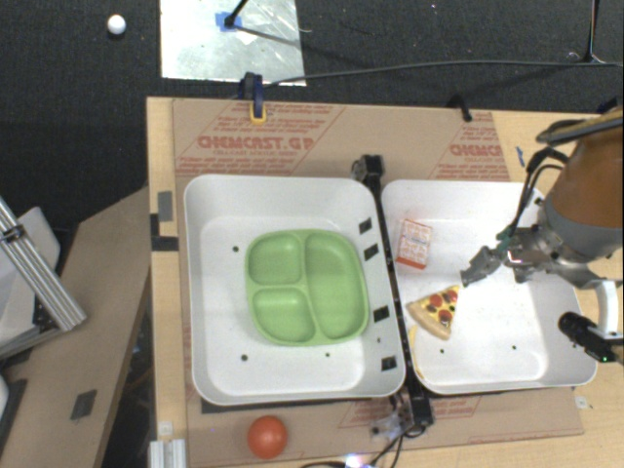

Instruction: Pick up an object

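1. Pizza slice (435,311) lies flat in the right bin (507,364), near that bin's left wall and towards its front; you can take it as the likeliest target, since the gripper (478,264) hangs just up and to the right of it, apart from it and holding nothing.
2. You cannot tell from this view whether the gripper is spread or pressed together; the tip is dark and small against the white floor.
3. Watch the slice's flatness; it sits low, so a descent that stops short would likely close on air, and one that goes too deep could jam against the bin floor.
4. Watch the left wall; the slice lies close to it, so a push from the right might slide it against the wall or the divider rather than lift it.
5. Watch the card (414,243); it lies just above the slice, also flat, and a drifting approach could nudge it or catch its edge instead.
6. Count in the right bin: one slice, one card.
7. Count in the left bin (219,359): one green tray (306,287) with three compartments.
8. Count outside the bins: one orange ball (267,436) on the tabletop (166,300) in front of the left bin; one small white ball (117,24) far off at the upper left; two bins in all.
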Robot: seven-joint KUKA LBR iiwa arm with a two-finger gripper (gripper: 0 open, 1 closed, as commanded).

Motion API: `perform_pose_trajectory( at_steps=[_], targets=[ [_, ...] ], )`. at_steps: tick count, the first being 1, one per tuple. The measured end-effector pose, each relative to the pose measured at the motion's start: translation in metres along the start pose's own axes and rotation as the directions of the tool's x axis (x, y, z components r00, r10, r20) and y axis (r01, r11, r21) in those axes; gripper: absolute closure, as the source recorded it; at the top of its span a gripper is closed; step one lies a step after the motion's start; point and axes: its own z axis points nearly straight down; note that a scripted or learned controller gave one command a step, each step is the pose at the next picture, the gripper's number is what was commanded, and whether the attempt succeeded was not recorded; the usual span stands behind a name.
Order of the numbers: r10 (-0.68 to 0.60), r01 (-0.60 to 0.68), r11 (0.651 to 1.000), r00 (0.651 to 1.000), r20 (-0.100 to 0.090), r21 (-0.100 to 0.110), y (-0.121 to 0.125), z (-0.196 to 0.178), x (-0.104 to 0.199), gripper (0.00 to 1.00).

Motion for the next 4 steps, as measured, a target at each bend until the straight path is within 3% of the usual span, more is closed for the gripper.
perform_pose_trajectory(
  at_steps=[2, 3, 4],
  targets=[
    [0.001, -0.001, 1.000, 1.000, -0.001, -0.005, 0.004, 0.107, -0.002, 0.00],
    [-0.001, 0.000, 1.000, 1.000, -0.003, -0.014, 0.007, 0.092, -0.001, 1.00],
    [-0.002, 0.002, 1.000, 1.000, 0.002, -0.009, 0.002, 0.031, 0.001, 1.00]
  ],
)
